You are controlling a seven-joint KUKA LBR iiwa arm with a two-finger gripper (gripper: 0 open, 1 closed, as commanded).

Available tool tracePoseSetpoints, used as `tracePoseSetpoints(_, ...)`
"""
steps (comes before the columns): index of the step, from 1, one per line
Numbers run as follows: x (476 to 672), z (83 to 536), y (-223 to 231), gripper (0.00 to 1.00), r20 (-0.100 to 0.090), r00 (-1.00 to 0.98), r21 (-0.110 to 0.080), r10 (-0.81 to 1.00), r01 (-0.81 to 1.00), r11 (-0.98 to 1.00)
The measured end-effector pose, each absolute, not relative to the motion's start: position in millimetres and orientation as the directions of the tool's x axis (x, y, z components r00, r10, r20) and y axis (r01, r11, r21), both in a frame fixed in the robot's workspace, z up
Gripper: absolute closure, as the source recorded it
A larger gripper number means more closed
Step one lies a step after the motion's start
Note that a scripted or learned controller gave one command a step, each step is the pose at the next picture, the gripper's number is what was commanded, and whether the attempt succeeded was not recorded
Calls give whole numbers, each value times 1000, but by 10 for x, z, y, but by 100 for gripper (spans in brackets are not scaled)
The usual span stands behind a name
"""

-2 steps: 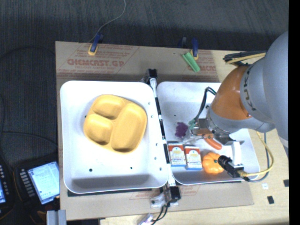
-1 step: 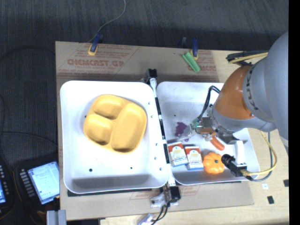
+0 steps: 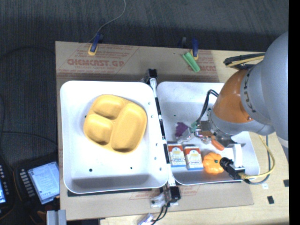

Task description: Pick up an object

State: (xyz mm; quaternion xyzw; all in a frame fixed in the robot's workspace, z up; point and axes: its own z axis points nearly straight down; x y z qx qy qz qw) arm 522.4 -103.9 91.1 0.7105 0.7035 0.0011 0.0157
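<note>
In the left bin [image 3: 70, 125] lies a big yellow bread-like lump [image 3: 115, 123]. The right bin [image 3: 187, 100] holds a small purple piece [image 3: 180, 127], two small orange-and-white cartons [image 3: 184, 156] side by side, and an orange pumpkin-shaped toy [image 3: 212, 164] at the front. My gripper [image 3: 205, 131] is low in the right bin, just right of the purple piece and above the cartons. An orange-red bit [image 3: 217, 145] shows beside the wrist. The arm hides the fingers.
A green clip [image 3: 191, 61] and a blue clamp [image 3: 95, 43] sit on the brown board behind the bins. A tablet [image 3: 42, 181] lies off the bench's front left. The arm covers the right bin's right side.
</note>
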Motion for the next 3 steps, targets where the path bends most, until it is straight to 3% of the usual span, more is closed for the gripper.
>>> tracePoseSetpoints(1, 5349, 886, -990, 0, -9, 3, 10, 1000, 1000, -3)
tracePoseSetpoints(2, 4876, 886, -993, 0, -5, 0, 14, 1000, 1000, 0)
tracePoseSetpoints(3, 4886, 993, -1002, 100, -6, 1, 15, 1000, 1000, -1)
